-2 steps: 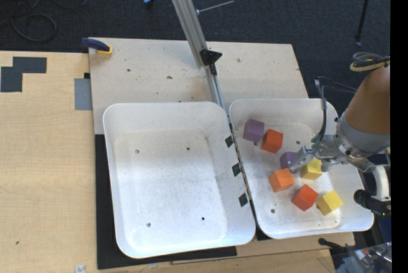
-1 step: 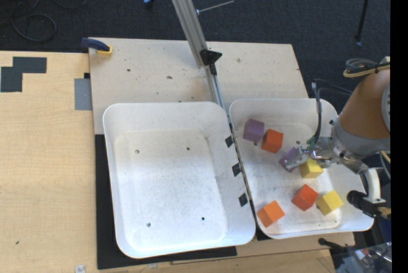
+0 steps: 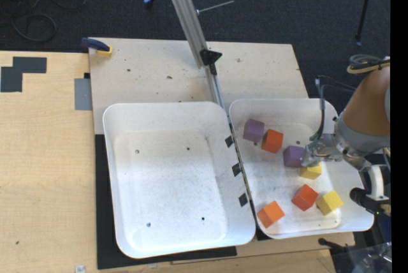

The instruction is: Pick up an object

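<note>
- Purple and yellow are the two candidates right now; the gripper point(image 3: 317, 152) hangs low over the middle of the right bin point(image 3: 280, 107), toward its right edge, with the purple cube point(image 3: 294, 155) just to its left and the yellow cube point(image 3: 311, 171) just below it; both sit close against the tool
- Whether the gripper is spread or closed, I cannot tell from this slant; nothing is visibly pinched in it
- Handling, by my judgement: these look like small rigid blocks, light, with flat faces and crisp edges; nothing fragile, nothing that would squash; smooth painted sides could slip if caught on a corner
- Best hold would be across two opposite flat faces, squarely; the purple cube looks turned a little against the bin's edges, so the wrist may need to match that angle
- Crowding is the risk; purple and yellow lie so near each other that closing on one could nudge the other away
- Looks: purple cube is a dull violet, matte; yellow cube is bright, partly shaded by the gripper
- Elsewhere in that bin: a second purple block point(image 3: 254, 130) and an orange block point(image 3: 272, 141) near the far left corner; a red-orange block point(image 3: 305, 197), another yellow block point(image 3: 329, 202) and an orange one point(image 3: 272, 213) along the near edge
</note>
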Available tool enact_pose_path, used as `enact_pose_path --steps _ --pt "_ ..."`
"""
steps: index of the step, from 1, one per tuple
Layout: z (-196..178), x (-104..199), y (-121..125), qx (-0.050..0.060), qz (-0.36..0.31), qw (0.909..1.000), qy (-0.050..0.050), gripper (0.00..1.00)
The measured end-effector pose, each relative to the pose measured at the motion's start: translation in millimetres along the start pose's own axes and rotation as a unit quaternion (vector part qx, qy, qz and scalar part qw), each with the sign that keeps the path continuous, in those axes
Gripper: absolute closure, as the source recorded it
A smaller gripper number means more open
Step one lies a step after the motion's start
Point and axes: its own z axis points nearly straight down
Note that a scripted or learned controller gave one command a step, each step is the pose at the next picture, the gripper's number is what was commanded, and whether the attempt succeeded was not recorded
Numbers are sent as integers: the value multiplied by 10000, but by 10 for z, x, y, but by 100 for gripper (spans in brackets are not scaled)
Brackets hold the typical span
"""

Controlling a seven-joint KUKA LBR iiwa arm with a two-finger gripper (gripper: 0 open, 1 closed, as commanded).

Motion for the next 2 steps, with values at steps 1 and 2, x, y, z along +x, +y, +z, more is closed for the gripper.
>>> enact_pose_path --steps 1,2 --pt "-620 27 56 131 -73 9999 69 100" --pt "-1047 12 75 138 -73 9999 70 100"
